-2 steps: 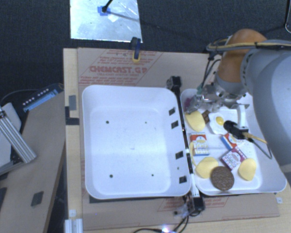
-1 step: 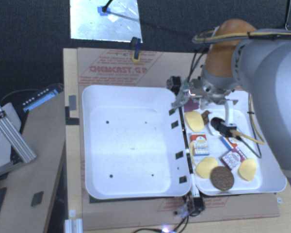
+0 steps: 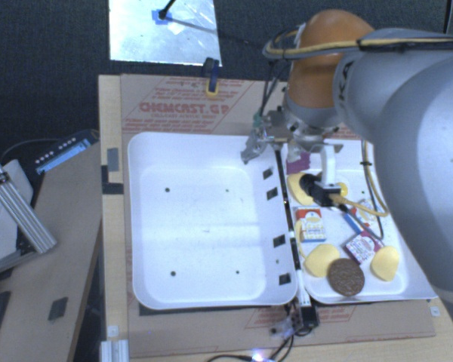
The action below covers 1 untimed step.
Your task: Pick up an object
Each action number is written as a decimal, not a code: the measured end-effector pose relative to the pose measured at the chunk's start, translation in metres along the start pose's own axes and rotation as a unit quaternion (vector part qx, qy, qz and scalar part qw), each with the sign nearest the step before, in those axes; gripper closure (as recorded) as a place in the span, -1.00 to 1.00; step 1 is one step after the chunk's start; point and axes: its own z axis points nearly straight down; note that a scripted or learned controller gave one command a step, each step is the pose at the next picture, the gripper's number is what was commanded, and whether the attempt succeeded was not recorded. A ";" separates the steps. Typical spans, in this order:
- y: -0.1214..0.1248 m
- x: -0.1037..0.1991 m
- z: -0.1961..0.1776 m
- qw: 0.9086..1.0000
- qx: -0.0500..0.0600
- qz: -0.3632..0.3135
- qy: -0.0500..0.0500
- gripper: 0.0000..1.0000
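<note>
My gripper (image 3: 290,151) hangs low over the far left corner of the right bin (image 3: 417,283), close to the divider between the bins. A small purple thing (image 3: 299,161) shows just beneath it, and I cannot tell whether it is held. A yellow piece (image 3: 297,190) lies just in front of the gripper. Nearer the front lie a red and white box (image 3: 311,225), a yellow lump (image 3: 321,259), a brown disc (image 3: 346,277), a pink and white packet (image 3: 360,246), another yellow lump (image 3: 386,263) and a blue pen (image 3: 352,219).
The left bin (image 3: 147,225) sits beside the right one, its white floor showing. The arm's big grey body (image 3: 415,127) covers the right bin's far right part. A cardboard sheet (image 3: 183,104) lies under both bins.
</note>
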 end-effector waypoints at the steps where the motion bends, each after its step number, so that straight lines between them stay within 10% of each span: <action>1: -0.012 0.063 -0.156 1.000 -0.007 -0.001 0.002 -1.00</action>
